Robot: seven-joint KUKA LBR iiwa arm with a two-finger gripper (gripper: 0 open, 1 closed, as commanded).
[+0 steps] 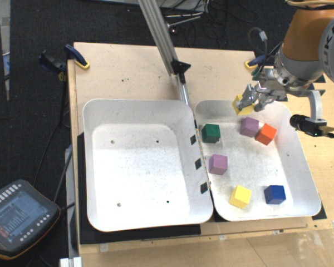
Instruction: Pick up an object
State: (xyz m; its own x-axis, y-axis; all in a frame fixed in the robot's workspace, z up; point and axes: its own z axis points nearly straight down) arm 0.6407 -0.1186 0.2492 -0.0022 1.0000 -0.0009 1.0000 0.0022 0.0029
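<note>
Hovering over the far right corner of the right bin (pixel 300 171), the jaws (pixel 246 105) appeared to be closed on a small yellow block (pixel 240 104), held up above the bin floor, so the pick looked done or nearly so, though blur there made the grip hard to confirm. Remaining blocks lay loose in the right bin: a green block (pixel 211 133), a purple block (pixel 249 127) touching an orange block (pixel 266 133), a second purple block (pixel 218 164), a yellow block on the floor (pixel 240 196) and a blue block (pixel 274 194), scattered apart, likely so each could be grabbed singly. Left bin (pixel 100 149) sat beside it on the worktop (pixel 128 71). Arm (pixel 309 32) was cut off at the frame's right. Fingertips were blurred and partly masked by the wrist hardware.
</note>
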